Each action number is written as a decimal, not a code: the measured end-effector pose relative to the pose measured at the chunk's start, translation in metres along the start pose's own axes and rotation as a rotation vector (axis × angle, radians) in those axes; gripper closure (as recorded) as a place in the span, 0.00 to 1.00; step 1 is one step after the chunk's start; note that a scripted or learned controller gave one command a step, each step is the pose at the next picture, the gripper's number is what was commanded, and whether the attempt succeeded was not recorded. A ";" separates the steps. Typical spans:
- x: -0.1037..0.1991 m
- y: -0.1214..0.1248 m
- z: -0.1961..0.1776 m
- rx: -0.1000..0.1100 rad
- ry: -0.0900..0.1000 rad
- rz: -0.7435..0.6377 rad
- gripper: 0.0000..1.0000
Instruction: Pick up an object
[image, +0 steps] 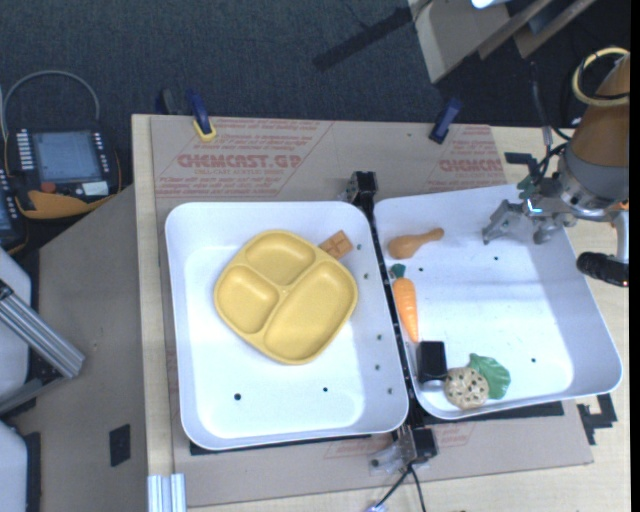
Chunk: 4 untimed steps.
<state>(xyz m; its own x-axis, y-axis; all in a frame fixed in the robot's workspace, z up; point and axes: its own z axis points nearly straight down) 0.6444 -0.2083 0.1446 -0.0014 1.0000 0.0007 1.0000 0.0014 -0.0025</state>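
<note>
My gripper (516, 232) hangs over the far right part of the right bin (560, 330), its two fingers spread apart and open, with nothing between them. In this bin a tan drumstick (414, 242) lies to the gripper's left at the far side. An orange carrot (405, 308) lies along the bin's left wall. At the near left corner sit a black block (432, 360), a speckled cookie (463, 387) and a green leafy piece (491, 374). All of these are apart from the gripper.
The left bin (200, 390) holds a yellow divided plate (287, 295) with a small brown block (337, 243) at its far right edge. The arm's orange band (605, 120) rises at the right. Clamps stand along the bench's far edge.
</note>
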 end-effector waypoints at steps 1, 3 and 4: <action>0.003 0.005 0.044 -0.008 0.003 -0.003 0.00; -0.001 0.004 -0.034 -0.011 -0.004 0.000 1.00; -0.001 0.005 -0.085 -0.012 -0.005 0.000 1.00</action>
<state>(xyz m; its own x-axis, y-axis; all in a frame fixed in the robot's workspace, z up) 0.6499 -0.2093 0.2296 -0.0015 1.0000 -0.0040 1.0000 0.0016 0.0092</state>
